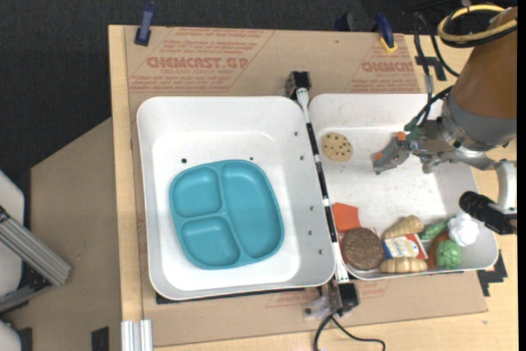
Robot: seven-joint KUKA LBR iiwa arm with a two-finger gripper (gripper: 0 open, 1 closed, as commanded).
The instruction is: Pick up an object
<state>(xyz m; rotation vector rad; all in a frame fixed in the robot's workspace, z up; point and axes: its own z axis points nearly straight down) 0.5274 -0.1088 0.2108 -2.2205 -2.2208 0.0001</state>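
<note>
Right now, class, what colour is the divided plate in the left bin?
Teal blue, seen in the camera view: divided plate.

We look down from one camera fixed above the bench, tilted at a slant and set far enough back that we take in both white bins, the left bin and the right bin, with the arm entering from our right.

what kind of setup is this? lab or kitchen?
Likely a robot lab test bench, not a kitchen: two shallow white bins clamped on a brown printed board, toy food pieces piled in one, a grey-and-orange robot arm reaching in over dark carpet.
</note>
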